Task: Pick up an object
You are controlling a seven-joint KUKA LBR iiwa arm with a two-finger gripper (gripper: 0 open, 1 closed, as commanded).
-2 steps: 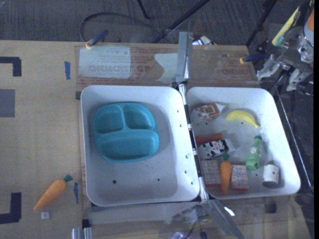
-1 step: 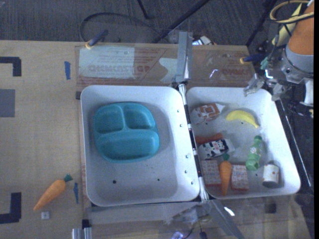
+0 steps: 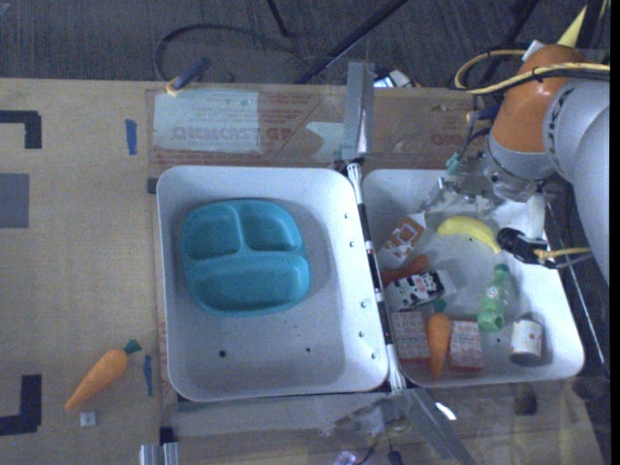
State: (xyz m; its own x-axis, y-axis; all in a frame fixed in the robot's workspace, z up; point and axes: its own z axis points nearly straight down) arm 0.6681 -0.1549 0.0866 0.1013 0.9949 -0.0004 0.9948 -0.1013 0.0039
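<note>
Arm (image 3: 572, 124) over right bin (image 3: 572, 342), far corner. Tool (image 3: 463, 184) just above banana (image 3: 469, 231); grip state cannot be told. Approach step judged; next calls for descent onto banana. Green bottle (image 3: 494, 299) nearer than banana.

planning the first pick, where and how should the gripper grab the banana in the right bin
Grip the banana across its thick middle, coming straight down from above. It lies flat on the right bin floor, curved, with bare floor on both long sides, so a grip across the narrow width should fit.
</note>
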